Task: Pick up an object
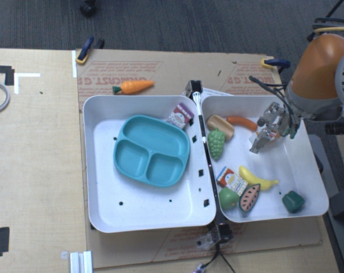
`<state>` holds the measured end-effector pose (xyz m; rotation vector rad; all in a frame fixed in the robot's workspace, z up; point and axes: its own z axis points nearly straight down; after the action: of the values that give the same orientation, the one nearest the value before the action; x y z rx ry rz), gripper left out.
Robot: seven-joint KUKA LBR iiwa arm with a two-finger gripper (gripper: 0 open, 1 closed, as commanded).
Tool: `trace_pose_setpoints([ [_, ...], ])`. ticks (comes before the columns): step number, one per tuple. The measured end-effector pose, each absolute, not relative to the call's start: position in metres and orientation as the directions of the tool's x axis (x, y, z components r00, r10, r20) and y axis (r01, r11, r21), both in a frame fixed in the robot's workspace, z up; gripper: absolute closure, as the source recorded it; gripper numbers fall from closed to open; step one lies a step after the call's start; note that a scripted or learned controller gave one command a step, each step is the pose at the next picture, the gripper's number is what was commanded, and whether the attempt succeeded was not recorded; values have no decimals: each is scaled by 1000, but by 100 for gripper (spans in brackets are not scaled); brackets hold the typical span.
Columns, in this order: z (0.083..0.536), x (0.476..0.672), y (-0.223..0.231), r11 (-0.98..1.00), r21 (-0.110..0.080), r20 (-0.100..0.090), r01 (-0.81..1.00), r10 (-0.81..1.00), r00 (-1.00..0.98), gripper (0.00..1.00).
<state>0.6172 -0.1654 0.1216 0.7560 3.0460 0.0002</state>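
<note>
The arm reaches in from the right, and its gripper [261,143] hangs over the right bin [308,152], toward that bin's far right part. Whether the claw is wide or narrow cannot be told from this slanted view; nothing shows between it.

In the right bin, a hot dog bun [220,125] lies in the far left corner, with a bunch of green grapes [216,143] just in front of it along the left wall. An orange-red sausage [240,121] lies beside the bun, near the far wall and left of the gripper. Toward the near edge sit a small snack box [232,181], a banana [258,179] just right of it, a green pear [228,198] in the near left corner, and a watermelon slice [249,198] beside the pear. A dark green block [293,201] rests in the near right corner, well apart from the rest.

The left bin [103,198] holds a teal tray [152,151] with 3 compartments near its middle, and a small packet [179,117] in its far right corner.

A toy carrot [133,86] lies on the cardboard beyond the left bin's far edge.
</note>
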Motion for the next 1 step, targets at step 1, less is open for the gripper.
trace_pose_setpoints([
  [1, 93, 635, -122, 993, 1, -3, 114, 114, -993, 0],
])
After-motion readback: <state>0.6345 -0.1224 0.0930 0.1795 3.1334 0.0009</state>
